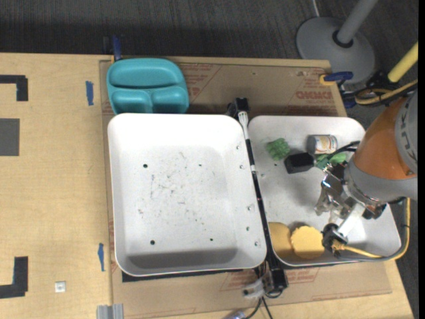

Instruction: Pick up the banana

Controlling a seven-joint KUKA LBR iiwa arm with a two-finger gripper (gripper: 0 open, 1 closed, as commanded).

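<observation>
Flat brown cardboard sheet [332, 281] at the very front, under both bins. Just behind its front edge, shallow white right bin [392, 244]. Soft yellow banana [307, 242] down in that bin, right by the near wall, close to the near left corner. Touching the banana on its left, a darker yellow lump [279, 238]. Grey two-finger gripper [333, 203] over the right bin, just behind the banana and a bit to the right, apart from it. Cannot tell how far open the gripper is, or if it has hold of anything. Farther back in the same bin: small black block [298, 162], green crinkly piece [278, 147], little round jar with a pale label [322, 142]. Big shallow white left bin [133, 178] beside it, speckled with small marks. Teal plastic tray [147, 85] with sections behind the left bin.
</observation>
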